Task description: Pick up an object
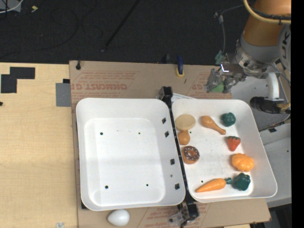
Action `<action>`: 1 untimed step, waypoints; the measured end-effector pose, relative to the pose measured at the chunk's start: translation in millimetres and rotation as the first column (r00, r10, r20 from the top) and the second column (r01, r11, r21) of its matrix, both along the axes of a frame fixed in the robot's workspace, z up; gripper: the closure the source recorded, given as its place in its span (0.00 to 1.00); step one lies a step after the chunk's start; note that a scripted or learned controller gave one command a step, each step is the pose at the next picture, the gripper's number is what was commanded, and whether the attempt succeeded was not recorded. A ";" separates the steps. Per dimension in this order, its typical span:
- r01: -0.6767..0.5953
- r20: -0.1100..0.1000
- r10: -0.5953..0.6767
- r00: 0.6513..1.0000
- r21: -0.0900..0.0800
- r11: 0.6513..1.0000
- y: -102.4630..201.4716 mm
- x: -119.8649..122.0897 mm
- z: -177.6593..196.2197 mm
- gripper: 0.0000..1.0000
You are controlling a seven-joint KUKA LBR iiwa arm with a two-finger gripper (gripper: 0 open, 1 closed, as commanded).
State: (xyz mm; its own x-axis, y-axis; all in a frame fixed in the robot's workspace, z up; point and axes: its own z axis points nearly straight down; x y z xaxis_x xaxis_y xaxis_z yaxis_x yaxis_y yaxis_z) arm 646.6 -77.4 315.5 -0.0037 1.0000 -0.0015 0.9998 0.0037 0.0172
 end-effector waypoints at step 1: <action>-0.004 -0.025 0.005 1.000 0.005 1.000 94.5 -3.9 -67.7 1.00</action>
